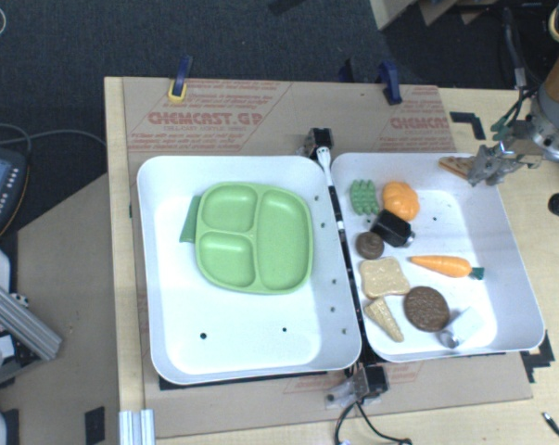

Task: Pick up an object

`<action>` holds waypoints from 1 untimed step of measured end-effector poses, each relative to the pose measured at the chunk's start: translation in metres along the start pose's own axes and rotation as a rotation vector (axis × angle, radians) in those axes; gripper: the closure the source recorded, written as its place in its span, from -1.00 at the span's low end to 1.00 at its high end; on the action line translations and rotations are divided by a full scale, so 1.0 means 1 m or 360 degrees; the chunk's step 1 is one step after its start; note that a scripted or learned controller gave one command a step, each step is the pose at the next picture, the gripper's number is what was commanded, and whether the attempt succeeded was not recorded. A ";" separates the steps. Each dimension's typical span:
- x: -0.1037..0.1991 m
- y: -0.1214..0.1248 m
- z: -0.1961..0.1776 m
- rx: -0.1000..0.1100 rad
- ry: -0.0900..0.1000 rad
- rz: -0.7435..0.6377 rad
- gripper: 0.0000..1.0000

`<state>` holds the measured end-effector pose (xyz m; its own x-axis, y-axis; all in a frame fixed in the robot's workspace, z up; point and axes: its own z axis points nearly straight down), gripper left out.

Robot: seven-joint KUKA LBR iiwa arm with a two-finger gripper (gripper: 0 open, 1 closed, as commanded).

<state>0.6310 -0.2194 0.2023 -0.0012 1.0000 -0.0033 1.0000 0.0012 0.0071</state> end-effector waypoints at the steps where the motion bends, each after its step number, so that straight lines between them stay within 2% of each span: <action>1: 0.000 0.001 -0.025 0.0001 0.0001 0.0000 1.00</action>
